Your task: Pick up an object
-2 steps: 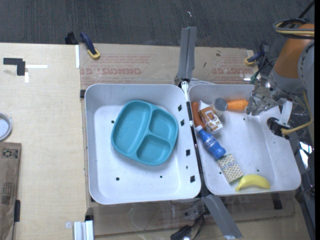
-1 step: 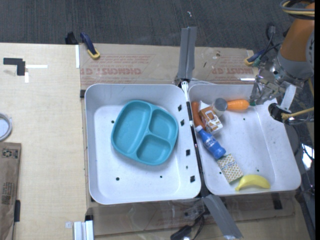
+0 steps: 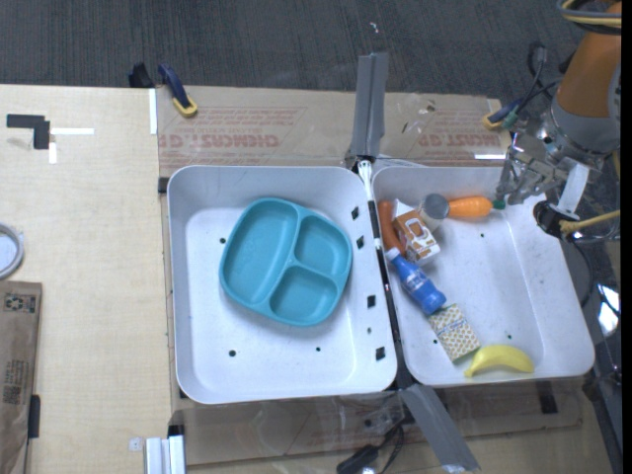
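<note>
My gripper (image 3: 520, 178) hangs over the far right corner of the right bin (image 3: 553, 294), just right of an orange carrot (image 3: 470, 206). Nothing shows in its grasp. In the right bin, along the left side, lie a grey round piece (image 3: 435, 205), an orange and white box (image 3: 415, 235), a blue bottle (image 3: 418, 285), a beige textured block (image 3: 456, 333) and a yellow banana (image 3: 500, 360). A blue divided plate (image 3: 286, 262) lies in the left bin (image 3: 193, 304).
A grey divider post (image 3: 369, 107) stands behind the seam between the bins. Cables and arm hardware (image 3: 592, 220) crowd the right rim. Brown cardboard (image 3: 296, 126) lies behind the bins, with a blue and yellow clamp (image 3: 176, 91) on it.
</note>
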{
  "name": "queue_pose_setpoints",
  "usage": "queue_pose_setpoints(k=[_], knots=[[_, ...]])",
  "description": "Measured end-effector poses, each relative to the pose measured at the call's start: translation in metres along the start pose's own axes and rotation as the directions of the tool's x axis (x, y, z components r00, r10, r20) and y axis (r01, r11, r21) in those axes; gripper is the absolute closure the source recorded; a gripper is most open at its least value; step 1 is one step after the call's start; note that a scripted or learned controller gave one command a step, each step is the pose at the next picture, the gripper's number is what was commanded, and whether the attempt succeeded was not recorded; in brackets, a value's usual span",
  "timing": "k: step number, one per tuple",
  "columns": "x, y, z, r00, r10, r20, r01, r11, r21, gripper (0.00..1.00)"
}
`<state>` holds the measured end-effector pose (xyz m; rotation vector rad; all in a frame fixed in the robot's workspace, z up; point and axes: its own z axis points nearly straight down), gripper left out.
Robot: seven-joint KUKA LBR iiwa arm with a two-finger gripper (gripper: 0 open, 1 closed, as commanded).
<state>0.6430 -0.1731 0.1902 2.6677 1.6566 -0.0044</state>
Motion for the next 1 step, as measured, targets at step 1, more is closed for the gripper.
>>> queue_pose_setpoints(k=[1], knots=[[-0.0002,0.0002,-0.0085,1.000,-0.002,0.001,0.002,1.000,0.001,1.00]])
